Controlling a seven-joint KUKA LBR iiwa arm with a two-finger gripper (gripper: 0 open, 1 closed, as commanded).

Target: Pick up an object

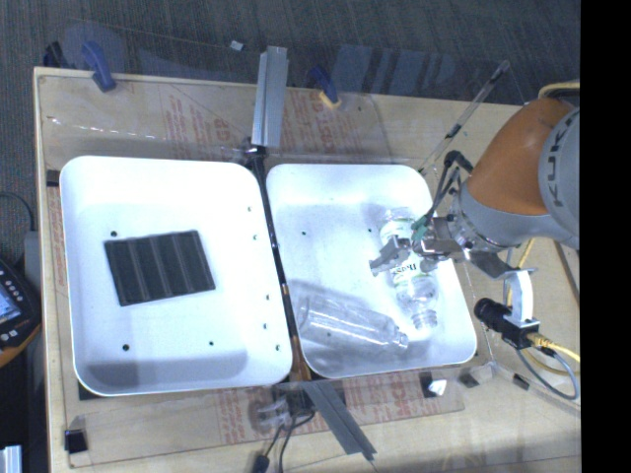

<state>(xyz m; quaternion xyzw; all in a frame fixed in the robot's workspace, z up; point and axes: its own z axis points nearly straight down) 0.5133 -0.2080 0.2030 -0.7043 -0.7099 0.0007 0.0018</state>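
I see a dark ribbed mat (159, 266) lying flat in my left bin (89, 185), toward its left wall.

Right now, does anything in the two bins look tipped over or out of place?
Yes, in the right bin: two clear plastic bottles lie on their sides, one along the near wall, another by the end effector. The dark ridged panel in the left bin lies flat, slightly askew.

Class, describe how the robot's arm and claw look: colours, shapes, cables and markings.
The arm is rounded and bulky, grey with an orange band, and part of dark lettering shows on its grey casing. The claw is small, grey metal. Thin dark cables loop beside the wrist.
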